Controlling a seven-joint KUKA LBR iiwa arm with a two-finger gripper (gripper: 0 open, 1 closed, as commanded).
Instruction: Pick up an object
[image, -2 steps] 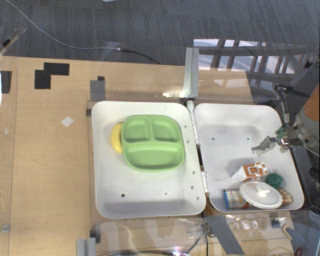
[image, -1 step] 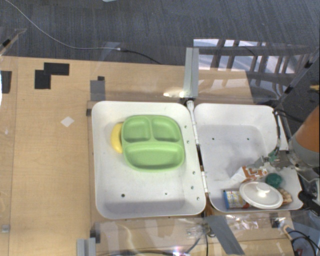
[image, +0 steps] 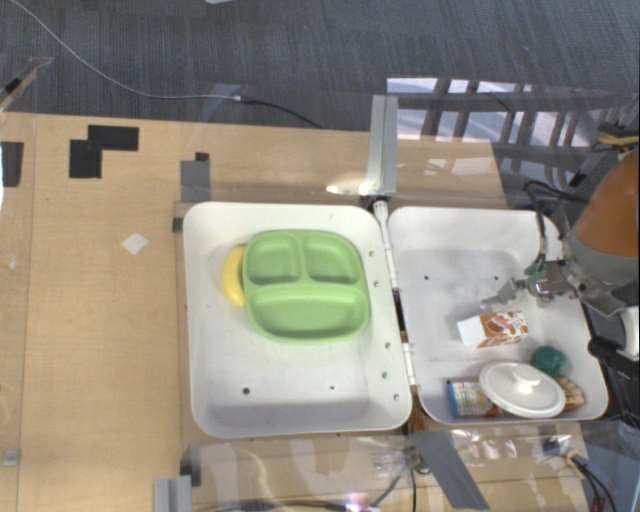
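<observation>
where gripper (image: 505, 293) hovers, red-white packet (image: 493, 328)

I log a wooden bench (image: 90, 330) with a grey metal post (image: 383, 145) at its far edge. Well left of the post are black patches (image: 100, 150). Just in front of it, two white bins meet: left bin (image: 200, 330), right bin (image: 440, 240). Beyond the post, a thin cable (image: 120, 85) crosses dark carpet (image: 300, 50).
</observation>
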